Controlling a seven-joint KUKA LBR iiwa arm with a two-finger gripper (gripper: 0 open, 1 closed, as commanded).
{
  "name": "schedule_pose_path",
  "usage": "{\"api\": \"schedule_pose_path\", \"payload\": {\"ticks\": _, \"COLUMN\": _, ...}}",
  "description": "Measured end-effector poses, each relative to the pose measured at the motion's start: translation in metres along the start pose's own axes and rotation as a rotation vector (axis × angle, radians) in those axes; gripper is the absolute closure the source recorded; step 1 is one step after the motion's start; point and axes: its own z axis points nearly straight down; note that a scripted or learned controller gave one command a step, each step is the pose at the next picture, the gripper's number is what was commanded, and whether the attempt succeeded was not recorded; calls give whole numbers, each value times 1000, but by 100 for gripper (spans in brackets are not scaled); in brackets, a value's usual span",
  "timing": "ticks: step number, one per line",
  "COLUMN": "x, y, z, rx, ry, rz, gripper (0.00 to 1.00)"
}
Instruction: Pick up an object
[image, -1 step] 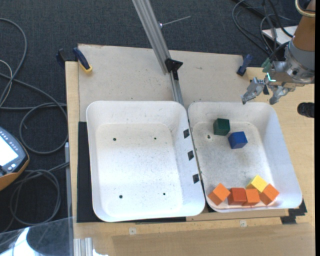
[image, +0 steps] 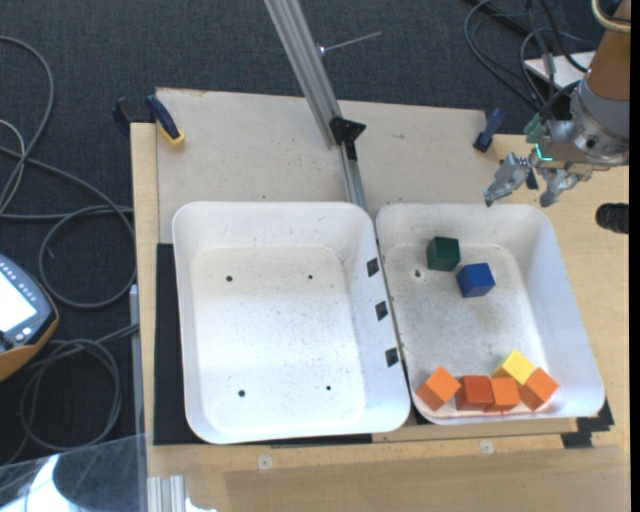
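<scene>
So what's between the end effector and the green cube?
In the camera view, just the right bin's far rim separates the end effector from the green cube; no other object.

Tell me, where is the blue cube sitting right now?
The blue cube lies in the right bin, toward its far end, just beside the green cube and well apart from the orange and yellow blocks at the near edge.

Gripper (image: 527, 185) open above right bin (image: 560, 290) holding 7 blocks.

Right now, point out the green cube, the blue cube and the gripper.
green cube (image: 443, 253), camera view, its top face.
blue cube (image: 475, 279), camera view, its top face.
gripper (image: 527, 186), camera view, midway between its fingertips.
</scene>
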Motion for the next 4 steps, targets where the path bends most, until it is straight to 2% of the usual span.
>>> {"api": "schedule_pose_path", "payload": {"ticks": 1, "x": 2, "y": -5, "z": 43, "rx": 3, "ry": 1, "rz": 1, "gripper": 0}}
{"api": "schedule_pose_path", "payload": {"ticks": 3, "x": 6, "y": -17, "z": 161, "rx": 6, "ry": 2, "rz": 2, "gripper": 0}}
{"api": "schedule_pose_path", "payload": {"ticks": 4, "x": 6, "y": -14, "z": 145, "rx": -4, "ry": 0, "rz": 2, "gripper": 100}}
